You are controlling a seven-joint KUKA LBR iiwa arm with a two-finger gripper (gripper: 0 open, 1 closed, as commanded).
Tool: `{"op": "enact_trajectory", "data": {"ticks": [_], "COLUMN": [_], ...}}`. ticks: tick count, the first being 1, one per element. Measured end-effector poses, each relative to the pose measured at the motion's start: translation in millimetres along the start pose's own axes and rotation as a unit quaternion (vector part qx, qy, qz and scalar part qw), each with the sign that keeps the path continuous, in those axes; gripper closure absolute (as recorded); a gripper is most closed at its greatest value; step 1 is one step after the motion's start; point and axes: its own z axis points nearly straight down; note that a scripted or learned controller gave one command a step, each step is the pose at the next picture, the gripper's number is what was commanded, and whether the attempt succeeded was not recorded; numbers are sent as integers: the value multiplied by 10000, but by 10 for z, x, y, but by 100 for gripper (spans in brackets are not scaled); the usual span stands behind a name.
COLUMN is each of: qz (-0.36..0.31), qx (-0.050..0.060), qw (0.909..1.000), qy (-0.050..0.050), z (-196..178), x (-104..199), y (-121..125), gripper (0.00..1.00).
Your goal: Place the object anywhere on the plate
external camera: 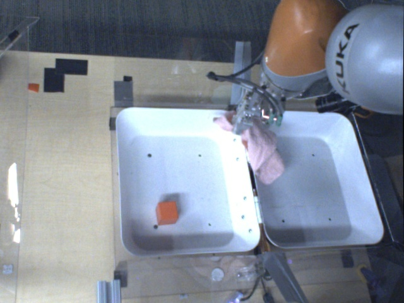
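Just below tool [251, 117], pink cloth [262, 151] hanging pinched, over bins' shared rims [251, 188].

Below me the pale wooden tabletop [63, 188] carries two shallow white plastic bins side by side, touching along their inner rims. In the left bin [183, 126] a small orange cube [167, 213] sits near the front-left corner. Black rectangular markers [62, 73] and a tiny orange square [33, 88] lie at the tabletop's far left.
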Motion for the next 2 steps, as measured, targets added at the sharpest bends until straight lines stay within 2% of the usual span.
{"op": "enact_trajectory", "data": {"ticks": [1,2], "qz": [-1098,-1097], "qx": [-6,-7], "qw": [9940,9940], "qy": [10,8], "z": [30,27], "x": [202,201], "y": [472,472], "gripper": [100,0]}}
